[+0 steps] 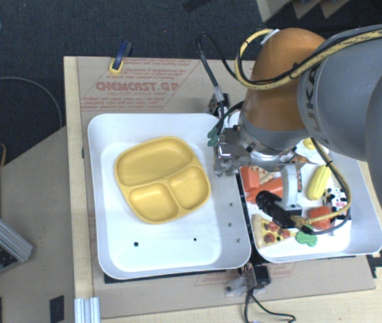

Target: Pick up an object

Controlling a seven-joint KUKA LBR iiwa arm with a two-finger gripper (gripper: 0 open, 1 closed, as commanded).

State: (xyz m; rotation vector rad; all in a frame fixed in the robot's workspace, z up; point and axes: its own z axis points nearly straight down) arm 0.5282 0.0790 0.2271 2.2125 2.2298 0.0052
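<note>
Item one for your list: one yellow divided plate (162, 178), lying flat and open side up in the left bin (110, 247). It has three compartments, the one wide compartment toward the far left and the two smaller ones toward the near right, so its long axis runs on that diagonal. Bins: two, white and shallow, side by side on the table (143, 86). The right bin (366, 237) lies to the right of the plate. In the right bin you can count six loose pieces, all well to the right of the plate. The first is a flat orange-red piece (258, 179), the closest to the plate. The second is a yellow banana-shaped piece (319, 180), further right, its long axis running near to far with a slight tilt. Just right of that sits a small black-and-white piece (339, 195). A red piece (320, 215) and a green piece (305, 238) lie right of the plate and nearer you. The sixth is a wedge with red spots (270, 233), beside the green one on its plate side. Arm (352, 99): one, grey, entering from the right, its orange band (281, 66) turned upward. The wrist is bent down over the far left part of the right bin, just to the right of the plate's rim. The jaws sit under the wrist, above the orange-red piece; you cannot tell how far apart they stand, and nothing is visibly gripped. Also logged: two dark specks on the left bin's floor, on the near side of the plate. One blue-and-yellow clip (118, 58) sits on the table's far edge, beyond the plate.
</note>
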